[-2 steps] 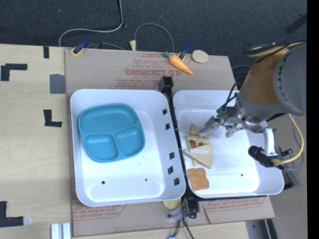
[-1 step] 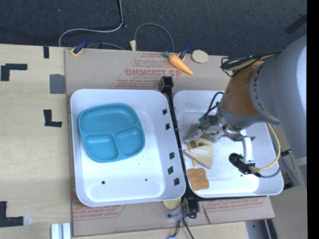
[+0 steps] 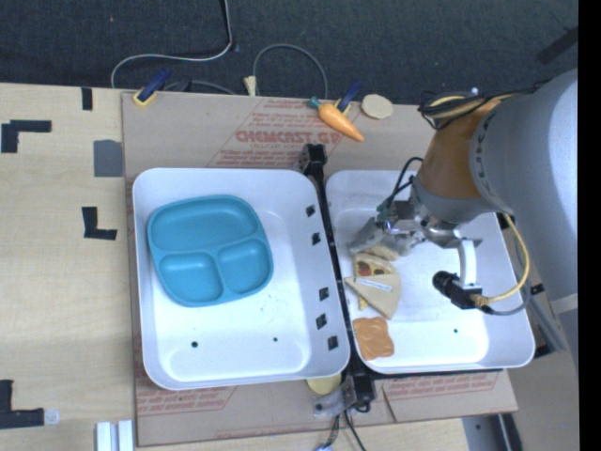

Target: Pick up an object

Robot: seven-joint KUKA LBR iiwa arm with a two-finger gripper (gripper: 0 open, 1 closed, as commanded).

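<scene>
A blue divided plate lay in the left bin, "CHEMCAST" was printed on the table's board, and the jaws hung over the right bin's sandwich wedge, their opening impossible to tell

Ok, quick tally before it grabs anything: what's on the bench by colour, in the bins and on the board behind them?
Blue: 1, the divided plate in the left bin.
Orange: 2, the carrot on the board behind the bins, and an orange-brown piece in the right bin.
Tan or cream: 2, the sandwich wedge in the right bin, and a round disc beside the carrot.
Total: 5.
</scene>
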